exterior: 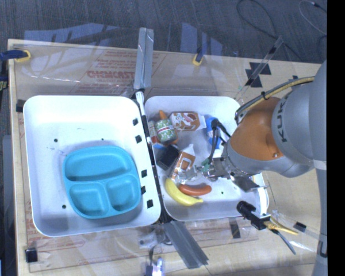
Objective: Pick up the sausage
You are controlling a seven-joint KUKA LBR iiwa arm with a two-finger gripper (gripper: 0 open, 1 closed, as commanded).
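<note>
Camera view: short reddish-brown sausage (pixel 194 189) lying in the right white bin (pixel 230 207), long axis roughly left to right, touching the yellow banana (pixel 180 195) beneath it. Just right and above, two-finger gripper (pixel 214 170) on the grey, orange-banded arm (pixel 276 137); fingers' spread impossible to tell. Also there: packets, a small can. In the left white bin (pixel 40 154), a blue three-compartment tray (pixel 102 180).

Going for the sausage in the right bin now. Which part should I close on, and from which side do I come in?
Grip the sausage across its middle, coming straight down from above. It lies flat and roughly left to right, so the fingers should close across its narrow width. Its near side rests against the banana, so keep that finger tight to the sausage. The gripper hangs just above and right of it.
</note>
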